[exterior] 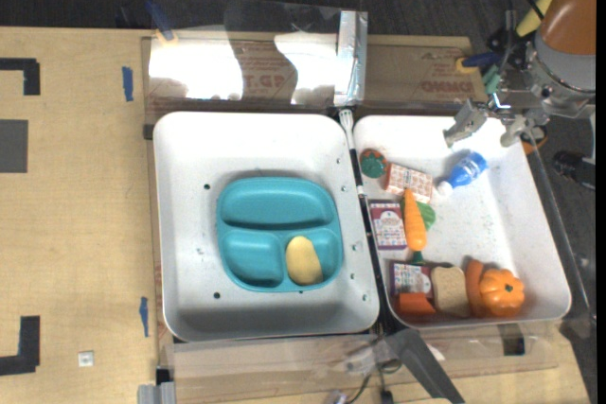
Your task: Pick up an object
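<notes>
1. Counting: two bins, the left bin (180,203) and the right bin (530,222); one teal tray (256,203) with one potato (303,260); one bottle (464,171), carrot (414,220) and pumpkin (500,290).
2. They sit on a tan bench (66,232); the floor is dark.
3. The gripper (492,123) hangs spread and empty, over the right bin's far edge, just above the bottle.

Grey arm (559,71) — orange band, yellow cable, metal fingers (466,122).
</notes>
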You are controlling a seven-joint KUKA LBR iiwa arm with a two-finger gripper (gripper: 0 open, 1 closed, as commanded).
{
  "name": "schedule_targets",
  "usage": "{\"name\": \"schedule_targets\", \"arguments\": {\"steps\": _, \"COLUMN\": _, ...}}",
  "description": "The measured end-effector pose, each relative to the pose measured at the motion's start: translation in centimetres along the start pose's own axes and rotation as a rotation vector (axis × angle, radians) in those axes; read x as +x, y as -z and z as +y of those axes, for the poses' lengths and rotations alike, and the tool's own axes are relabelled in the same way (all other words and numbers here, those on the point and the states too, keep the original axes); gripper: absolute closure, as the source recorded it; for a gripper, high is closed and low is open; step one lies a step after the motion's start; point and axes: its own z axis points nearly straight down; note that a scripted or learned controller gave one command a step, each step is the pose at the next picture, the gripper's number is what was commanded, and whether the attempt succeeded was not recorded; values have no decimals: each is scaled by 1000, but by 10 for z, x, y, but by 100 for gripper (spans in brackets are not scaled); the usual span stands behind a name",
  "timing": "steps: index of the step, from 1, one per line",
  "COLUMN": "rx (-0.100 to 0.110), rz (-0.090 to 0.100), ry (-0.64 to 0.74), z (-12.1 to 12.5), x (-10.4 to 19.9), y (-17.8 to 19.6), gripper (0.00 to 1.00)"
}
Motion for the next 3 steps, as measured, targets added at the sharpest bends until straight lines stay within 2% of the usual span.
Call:
{"name": "schedule_targets", "arguments": {"steps": 1, "rx": 7, "rz": 1, "ry": 96, "z": -27, "x": -12, "y": -134, "gripper": 0}}
{"name": "schedule_targets", "arguments": {"steps": 2, "rx": -2, "rz": -1, "ry": 94, "z": -24, "x": -13, "y": -122, "gripper": 100}}
{"name": "schedule_targets", "arguments": {"steps": 3, "rx": -2, "rz": -1, "ry": 94, "z": -25, "x": -13, "y": -122, "gripper": 0}}
